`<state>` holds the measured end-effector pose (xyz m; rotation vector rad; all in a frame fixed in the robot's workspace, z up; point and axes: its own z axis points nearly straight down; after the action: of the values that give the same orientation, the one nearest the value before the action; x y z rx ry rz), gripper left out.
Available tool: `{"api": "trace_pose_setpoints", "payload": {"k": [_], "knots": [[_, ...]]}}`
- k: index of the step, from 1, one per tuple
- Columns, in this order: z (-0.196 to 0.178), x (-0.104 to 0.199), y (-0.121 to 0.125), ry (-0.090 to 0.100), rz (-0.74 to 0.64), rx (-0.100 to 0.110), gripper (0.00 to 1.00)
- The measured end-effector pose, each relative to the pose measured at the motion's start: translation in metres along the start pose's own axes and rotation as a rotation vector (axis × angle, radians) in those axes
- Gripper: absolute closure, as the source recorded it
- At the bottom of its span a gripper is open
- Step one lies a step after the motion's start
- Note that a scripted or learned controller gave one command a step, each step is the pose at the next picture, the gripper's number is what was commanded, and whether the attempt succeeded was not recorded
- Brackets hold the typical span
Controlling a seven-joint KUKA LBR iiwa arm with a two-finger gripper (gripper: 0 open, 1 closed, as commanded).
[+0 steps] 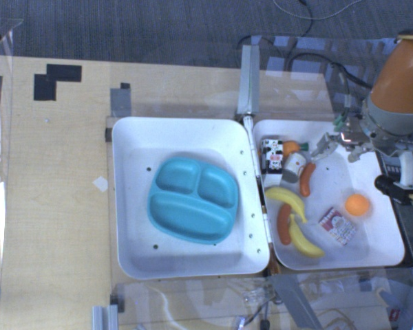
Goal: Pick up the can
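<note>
Gripper (337, 141) is hovering over the right bin (392, 253), fingers looking spread and holding nothing. Can (293, 168) is lying tilted at the bin's left side — touching a sausage (307, 179) and a box (272, 154). I'm expecting a finger to clip a neighbour and the can to roll away.

Place: a robotics lab work cell.
Bench: pale wooden top (55, 184) with black marker squares (55, 81).
Fixtures: two white bins (124, 253), metal brackets (248, 81), clear guard panels.
Floor: grey carpet with a loose cable (330, 5).
Machine: grey-and-orange robot arm (399, 81).
</note>
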<state>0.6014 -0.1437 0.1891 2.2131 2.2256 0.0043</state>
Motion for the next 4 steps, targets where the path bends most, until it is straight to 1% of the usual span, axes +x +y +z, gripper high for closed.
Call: {"api": "trace_pose_setpoints", "payload": {"k": [1,2,3,4], "knots": [[0.054,-0.025,0.012,0.0,0.152,0.001,0.0],[0.027,0.0,-0.016,0.001,0.191,0.0,0.0],[0.056,-0.01,-0.049,0.001,0.345,0.001,0.0],[0.019,-0.037,-0.114,-0.001,0.347,0.0,0.0]]}}
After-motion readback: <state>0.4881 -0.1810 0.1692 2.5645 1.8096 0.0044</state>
